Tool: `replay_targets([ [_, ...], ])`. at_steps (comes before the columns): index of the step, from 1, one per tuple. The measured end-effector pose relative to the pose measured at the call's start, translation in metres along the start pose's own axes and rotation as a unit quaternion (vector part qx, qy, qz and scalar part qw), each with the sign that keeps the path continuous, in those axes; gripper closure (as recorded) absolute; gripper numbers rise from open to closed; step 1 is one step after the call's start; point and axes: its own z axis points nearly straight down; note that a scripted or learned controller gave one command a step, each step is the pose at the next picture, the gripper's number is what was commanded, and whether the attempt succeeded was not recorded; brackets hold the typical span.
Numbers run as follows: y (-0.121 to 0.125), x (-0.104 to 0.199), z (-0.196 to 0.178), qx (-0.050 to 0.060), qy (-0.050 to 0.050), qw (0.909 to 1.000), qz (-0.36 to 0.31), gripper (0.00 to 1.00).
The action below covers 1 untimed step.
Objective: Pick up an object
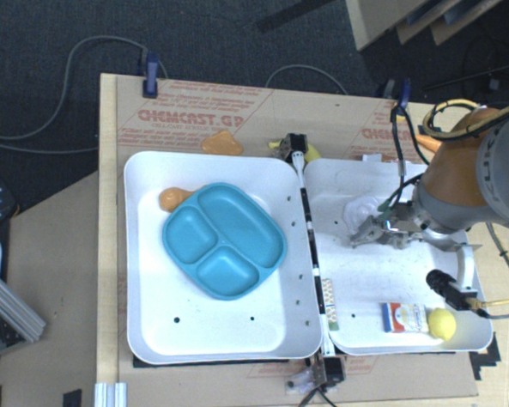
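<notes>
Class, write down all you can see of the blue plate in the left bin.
The plate looks like glossy blue plastic, a rounded square split by ridges into three empty wells. It lies flat, right way up and skewed, in the middle of the left bin. An orange lump meets its upper-left rim.

Count of things on the bench, by kind

Two shallow white bins, a left bin (139, 269) and a right bin (361, 282); one blue divided plate (224, 239) with three compartments; two orange lumps, the first lump (170, 199) at the plate's edge and the second lump (221, 142) outside the bins; one small red, white and blue box (401, 317); one yellow ball (441, 324); two blue clamps, a left clamp (150, 73) and a right clamp (402, 92).
</notes>
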Motion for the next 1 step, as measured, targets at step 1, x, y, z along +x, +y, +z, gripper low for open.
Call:
replay_targets([
  [1, 0.0484, -0.0079, -0.0003, 0.001, -0.001, 1.0, 0.001, 0.0],
])
